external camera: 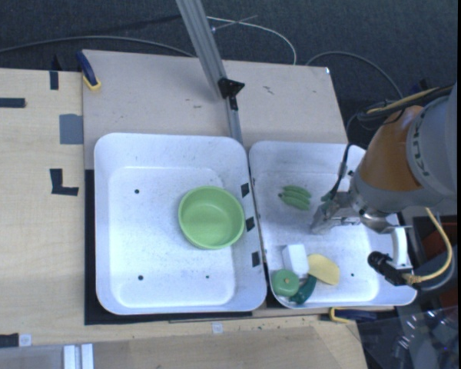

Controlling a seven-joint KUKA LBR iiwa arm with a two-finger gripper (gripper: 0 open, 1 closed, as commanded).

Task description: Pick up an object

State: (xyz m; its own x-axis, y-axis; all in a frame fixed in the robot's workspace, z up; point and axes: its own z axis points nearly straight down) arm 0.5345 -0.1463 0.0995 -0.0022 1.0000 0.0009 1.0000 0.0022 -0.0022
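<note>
My gripper [320, 215] hangs low over the right bin [346, 160], its fingers pointing down and left, with nothing visible between them. A small dark green ribbed object [295, 197] lies just left of the fingertips, a short gap away. Nearer the front of that bin lie a white block [296, 255], a yellow piece [323, 269] and a green round item with a teal handle [290, 284]. A light green bowl [210, 217] sits upright in the left bin [123, 160].
A grey metal pole [203, 37] slants from the top of the view down to the bins' shared wall. Cables run across the dark floor behind the bench. Black clips sit on the divider between the bins.
</note>
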